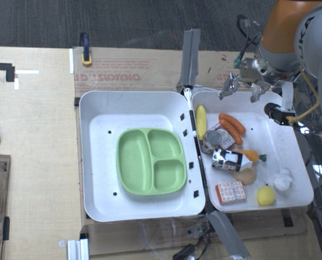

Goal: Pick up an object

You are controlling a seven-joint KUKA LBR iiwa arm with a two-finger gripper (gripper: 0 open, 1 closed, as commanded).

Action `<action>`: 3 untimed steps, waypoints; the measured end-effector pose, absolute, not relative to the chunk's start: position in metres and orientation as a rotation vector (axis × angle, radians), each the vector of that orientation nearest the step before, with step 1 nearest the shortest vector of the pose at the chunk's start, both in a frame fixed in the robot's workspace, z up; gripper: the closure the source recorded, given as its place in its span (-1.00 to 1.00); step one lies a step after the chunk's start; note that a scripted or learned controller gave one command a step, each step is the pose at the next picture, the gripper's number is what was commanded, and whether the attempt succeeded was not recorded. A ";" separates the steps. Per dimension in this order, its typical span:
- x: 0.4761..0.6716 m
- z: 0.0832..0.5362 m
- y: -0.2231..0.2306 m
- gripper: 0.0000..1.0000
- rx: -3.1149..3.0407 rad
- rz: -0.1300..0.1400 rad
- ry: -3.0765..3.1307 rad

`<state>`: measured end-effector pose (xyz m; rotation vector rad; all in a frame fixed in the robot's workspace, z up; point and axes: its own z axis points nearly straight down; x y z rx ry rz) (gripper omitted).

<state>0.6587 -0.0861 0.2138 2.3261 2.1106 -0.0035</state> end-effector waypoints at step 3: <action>0.560 0.099 -0.172 1.00 2.545 -0.006 1.850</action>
